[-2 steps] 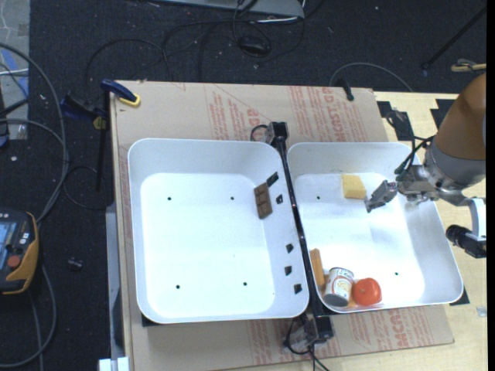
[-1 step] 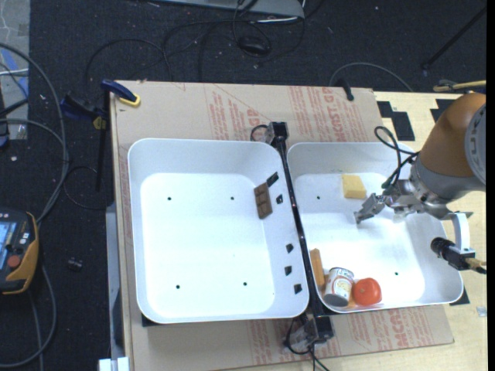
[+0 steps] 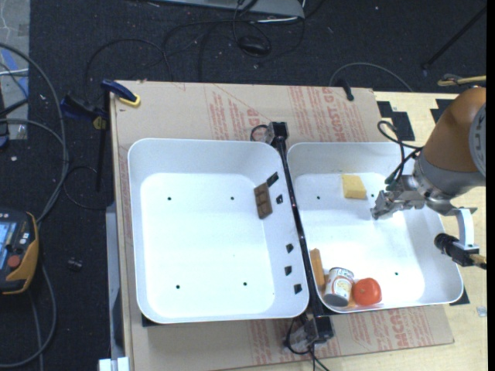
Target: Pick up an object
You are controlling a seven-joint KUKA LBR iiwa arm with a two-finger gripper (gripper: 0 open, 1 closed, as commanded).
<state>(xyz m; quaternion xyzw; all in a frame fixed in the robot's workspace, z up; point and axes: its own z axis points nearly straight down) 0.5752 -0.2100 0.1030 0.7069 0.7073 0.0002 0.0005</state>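
My gripper [image 3: 380, 209] hangs over the right bin [image 3: 433, 280], near its upper right part, just right of a yellow sponge block [image 3: 354, 186]. The sponge lies on the bin floor, apart from the gripper. In the bin's near left corner lie a small can with a white label [image 3: 338, 284], a red ball [image 3: 367, 291] touching it, and an orange stick [image 3: 316, 267] along the left wall. A brown chocolate-like bar [image 3: 264, 201] rests in the left bin [image 3: 155, 207] by its right wall.
The two white bins sit side by side on a cardboard-covered bench [image 3: 232, 107]. A black divider clamp [image 3: 279, 134] stands between them. Cables and a yellow-blue clamp [image 3: 120, 93] lie beyond the bench's far left corner.
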